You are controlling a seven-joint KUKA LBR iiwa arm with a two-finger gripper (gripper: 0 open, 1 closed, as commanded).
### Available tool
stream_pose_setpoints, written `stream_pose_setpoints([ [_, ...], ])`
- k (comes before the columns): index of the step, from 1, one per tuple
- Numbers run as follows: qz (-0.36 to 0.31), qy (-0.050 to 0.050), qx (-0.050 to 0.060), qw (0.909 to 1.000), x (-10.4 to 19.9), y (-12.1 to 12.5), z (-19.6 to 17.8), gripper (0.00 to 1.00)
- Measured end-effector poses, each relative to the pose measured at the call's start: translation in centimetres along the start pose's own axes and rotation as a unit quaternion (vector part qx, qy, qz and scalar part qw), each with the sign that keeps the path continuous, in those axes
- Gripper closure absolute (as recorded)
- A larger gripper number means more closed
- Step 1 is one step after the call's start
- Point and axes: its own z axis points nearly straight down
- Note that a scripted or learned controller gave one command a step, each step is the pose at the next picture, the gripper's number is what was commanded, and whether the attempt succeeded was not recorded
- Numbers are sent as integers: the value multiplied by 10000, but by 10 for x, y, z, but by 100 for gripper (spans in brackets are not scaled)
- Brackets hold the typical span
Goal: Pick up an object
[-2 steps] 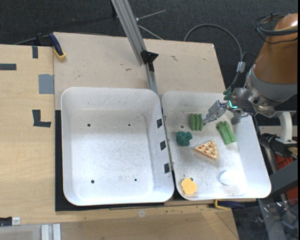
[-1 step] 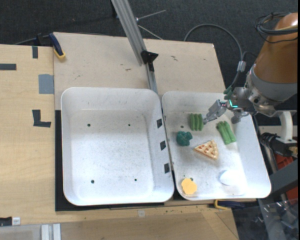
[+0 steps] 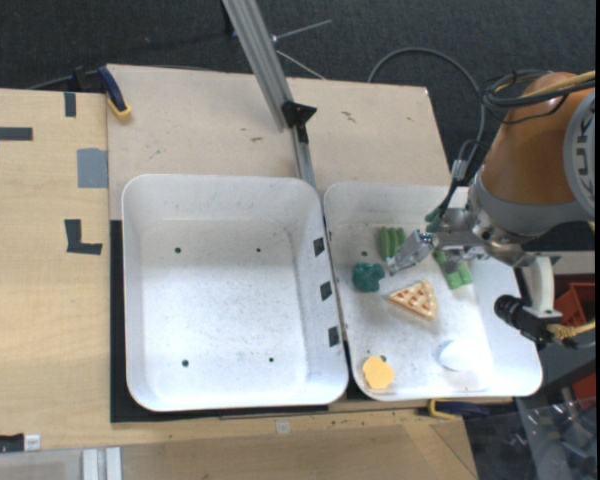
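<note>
Gripper [image 3: 412,251] low in right bin [image 3: 500,373]; finger spread can't be judged. Teal lump [image 3: 368,277] just beside it, waffle wedge [image 3: 414,300] near.

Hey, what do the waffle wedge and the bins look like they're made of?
Waffle wedge: probably moulded plastic toy food; its tan colour is flat and its orange-red grid looks stiff and even. Bins: likely thin formed plastic, white and matt, with rounded corners and a rolled rim, scuffed with dark specks.

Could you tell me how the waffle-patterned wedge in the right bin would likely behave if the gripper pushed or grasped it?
The waffle wedge lies flat, so it would probably slide rather than roll. Its low profile may make it hard to grasp. It looks like a light toy, likely stiff.
</note>
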Motion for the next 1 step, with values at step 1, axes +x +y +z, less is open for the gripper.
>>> stream_pose_setpoints([
  [1, 0, 2, 5, 10000, 2, -10, 59, 0],
])
